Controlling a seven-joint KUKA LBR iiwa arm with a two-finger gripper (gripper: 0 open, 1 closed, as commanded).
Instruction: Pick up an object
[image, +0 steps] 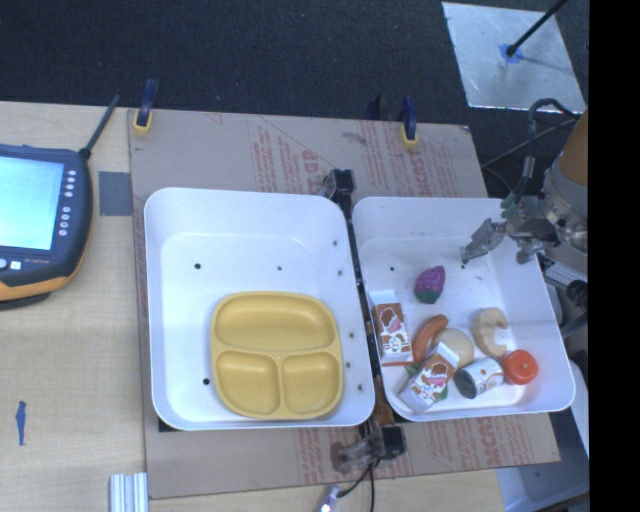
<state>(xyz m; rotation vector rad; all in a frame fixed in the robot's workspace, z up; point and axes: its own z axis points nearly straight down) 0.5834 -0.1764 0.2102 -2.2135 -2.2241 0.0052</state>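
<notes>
- We saw the tool (497, 240) hanging over the back of the right bin (560, 400), near its far right corner, with its two fingers spread apart and nothing between them.
- The objects to choose from all lay in that bin, toward the camera from the tool: a purple grape bunch (431, 283) sat closest, just ahead and to the side of the fingertips, apart from the rest.
- Farther from the tool a crowd gathered along the bin's near wall: a small carton (391, 331), a sausage (430, 334), a croissant (490, 330), a second carton (430, 381), a can (479, 378) and an orange-red piece (519, 367), several touching one another.
- We judged the grapes the easiest target, since open floor around them left room for both fingers, while the packed items would likely block one side.
- Beyond the divide, well away from the tool, the left bin (165, 300) carried a yellow divided tray (277, 354).
- Both bins rested on cardboard clamped to the worktop (60, 400), presumably to stop sliding.
</notes>
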